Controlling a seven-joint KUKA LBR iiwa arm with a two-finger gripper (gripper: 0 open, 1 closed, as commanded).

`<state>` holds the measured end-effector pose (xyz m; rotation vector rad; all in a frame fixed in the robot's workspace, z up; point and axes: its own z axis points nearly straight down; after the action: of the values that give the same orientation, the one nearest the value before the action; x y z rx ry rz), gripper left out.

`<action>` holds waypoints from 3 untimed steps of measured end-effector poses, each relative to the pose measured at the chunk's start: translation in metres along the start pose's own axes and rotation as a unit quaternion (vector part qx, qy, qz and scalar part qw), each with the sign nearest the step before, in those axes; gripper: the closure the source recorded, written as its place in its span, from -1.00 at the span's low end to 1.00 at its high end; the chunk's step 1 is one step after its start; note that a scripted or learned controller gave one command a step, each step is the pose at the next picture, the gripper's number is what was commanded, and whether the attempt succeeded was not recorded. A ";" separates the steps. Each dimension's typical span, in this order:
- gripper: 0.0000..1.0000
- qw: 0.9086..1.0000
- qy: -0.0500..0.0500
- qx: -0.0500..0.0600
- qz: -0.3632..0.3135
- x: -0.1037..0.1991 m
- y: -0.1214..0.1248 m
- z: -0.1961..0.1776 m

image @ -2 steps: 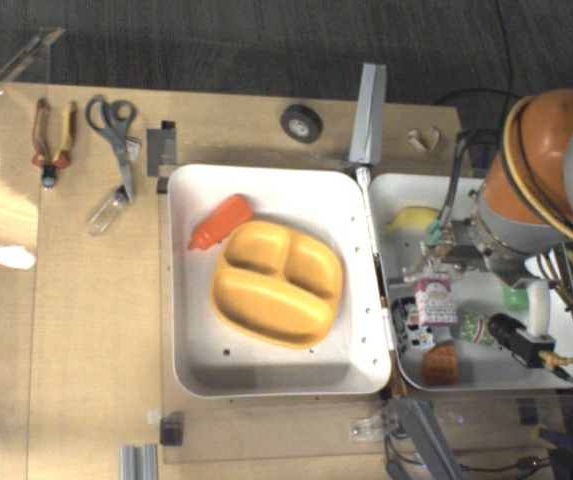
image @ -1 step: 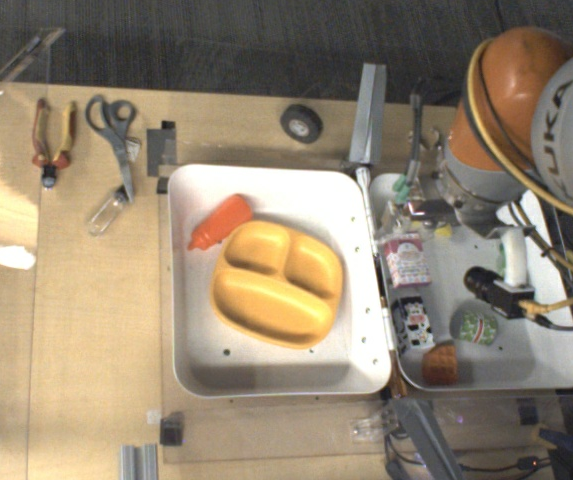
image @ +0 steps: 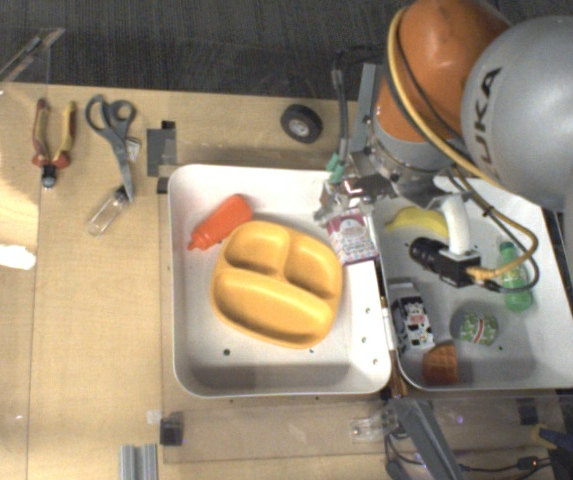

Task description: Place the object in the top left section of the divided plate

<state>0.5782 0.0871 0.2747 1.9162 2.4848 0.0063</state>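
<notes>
Scanning from the left edge: pliers (image: 50, 140) with red handles lie on the wooden bench, scissors (image: 116, 133) just right of them.
Upper middle: a small black wheel (image: 301, 122) sits on the bench above the left bin (image: 191, 368).
Left bin: holds an orange carrot-shaped toy (image: 219, 222) at its upper left, touching or just beside the yellow divided plate (image: 276, 282) in the bin's middle.
Plate: tilted in the frame, its sections bare.
Packet: a small red-and-white packet (image: 351, 238) hangs at the left bin's upper right edge, directly under the gripper, just off the plate's upper right rim.
Gripper (image: 346, 196): low over the wall between the bins; whether its fingers pinch the packet or stand apart cannot be told.
Right bin (image: 556, 363): banana (image: 414, 219) near the top, a green bottle (image: 511, 270) at right, a printed cube (image: 413, 323), a round green-and-white thing (image: 477, 328) and a brown lump (image: 441, 364) along the bottom.
Arm (image: 506, 78): grey with an orange band, filling the upper right.
</notes>
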 end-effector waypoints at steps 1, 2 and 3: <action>1.00 0.994 0.000 0.001 -0.106 0.029 0.041 0.051; 1.00 0.978 0.000 0.000 -0.210 0.017 -0.001 0.089; 1.00 0.953 0.001 0.000 -0.303 0.061 0.056 0.124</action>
<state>0.6179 0.1603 0.1513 1.0721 2.9497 0.0051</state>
